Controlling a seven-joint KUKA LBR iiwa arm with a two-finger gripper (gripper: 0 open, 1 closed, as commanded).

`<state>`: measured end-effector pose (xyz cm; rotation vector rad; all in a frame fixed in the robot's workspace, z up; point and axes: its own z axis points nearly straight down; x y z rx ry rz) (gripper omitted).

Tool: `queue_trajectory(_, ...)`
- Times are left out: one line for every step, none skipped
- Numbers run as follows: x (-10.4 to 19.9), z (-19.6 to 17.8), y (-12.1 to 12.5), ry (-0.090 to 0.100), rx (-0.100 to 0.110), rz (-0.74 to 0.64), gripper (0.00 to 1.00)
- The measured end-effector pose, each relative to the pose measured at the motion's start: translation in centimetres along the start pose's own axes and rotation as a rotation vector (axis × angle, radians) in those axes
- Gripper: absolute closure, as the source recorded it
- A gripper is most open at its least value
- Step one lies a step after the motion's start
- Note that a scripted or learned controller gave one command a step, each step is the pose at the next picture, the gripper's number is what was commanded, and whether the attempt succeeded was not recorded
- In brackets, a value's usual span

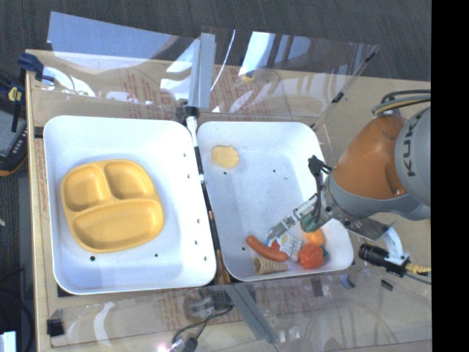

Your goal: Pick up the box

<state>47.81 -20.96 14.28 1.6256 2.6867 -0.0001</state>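
Observation:
The box (292, 246) is a small white carton with coloured print, lying in the front right corner of the right bin (253, 189). It is wedged among toy foods. My gripper (288, 228) reaches in from the right and hovers just over the box's upper edge, low in the bin. The grey arm with its orange band (366, 169) hangs over the bin's right wall and hides part of that corner.
Around the box lie a red sausage (265, 248), a waffle cone (270, 265), a red pepper (311, 256) and an orange piece (314, 237). A yellow wafer (225, 156) sits at the bin's back. The left bin (66, 270) holds a yellow divided tray (111, 204).

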Motion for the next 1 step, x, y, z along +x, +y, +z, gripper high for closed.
queue_trajectory(0.12,2.93,-0.08,0.005,0.003,-0.029,0.0)
